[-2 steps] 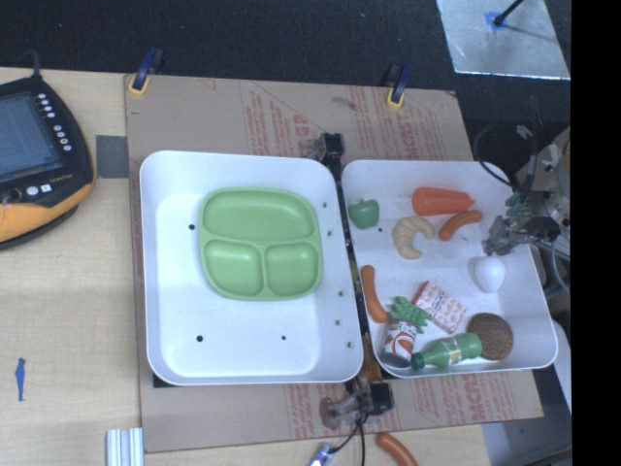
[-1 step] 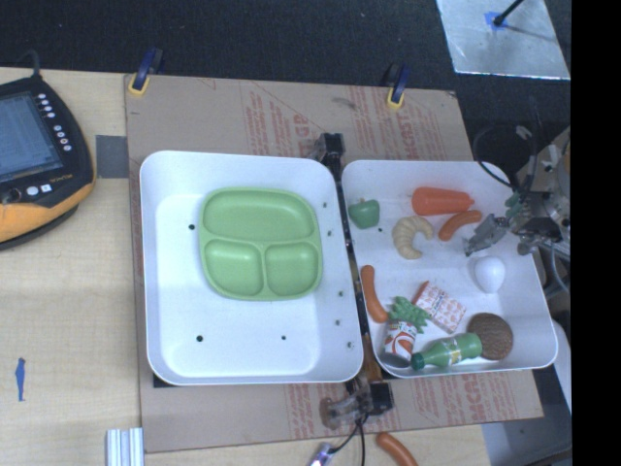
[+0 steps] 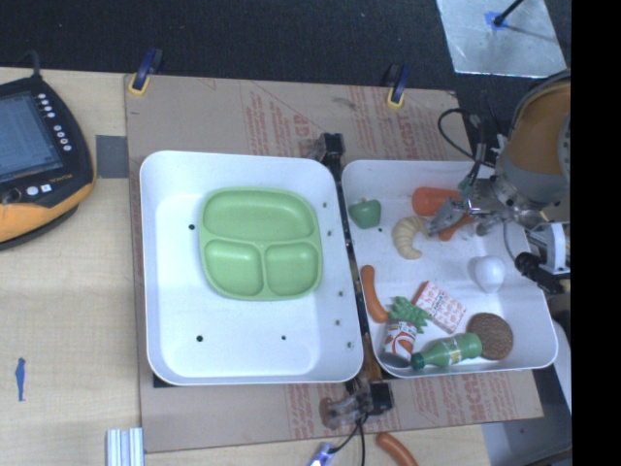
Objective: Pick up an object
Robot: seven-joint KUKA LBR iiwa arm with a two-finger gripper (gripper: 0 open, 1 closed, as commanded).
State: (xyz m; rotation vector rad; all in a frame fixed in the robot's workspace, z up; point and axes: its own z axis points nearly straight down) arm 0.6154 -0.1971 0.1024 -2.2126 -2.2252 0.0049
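Observation:
The right bin (image 3: 543,304) holds several small objects. At its far side lies an orange-red piece (image 3: 427,200), and my gripper (image 3: 454,217) hangs right against its right end, low over the bin. Just left of the gripper lies a pale croissant (image 3: 408,238), with a green pepper (image 3: 365,212) by the bin's left wall. A white egg (image 3: 487,272) rests below the gripper. Toward the front lie a red sausage (image 3: 372,294), a red-and-white packet (image 3: 442,307), a can (image 3: 399,339), a green bottle (image 3: 446,350) and a brown cookie (image 3: 494,335).
The left bin (image 3: 170,260) carries a green divided plate (image 3: 261,242). A teach pendant (image 3: 34,163) sits on the bench at far left. Clamps (image 3: 396,83) grip the cardboard's far edge. Another sausage (image 3: 398,447) lies outside the bins at the front.

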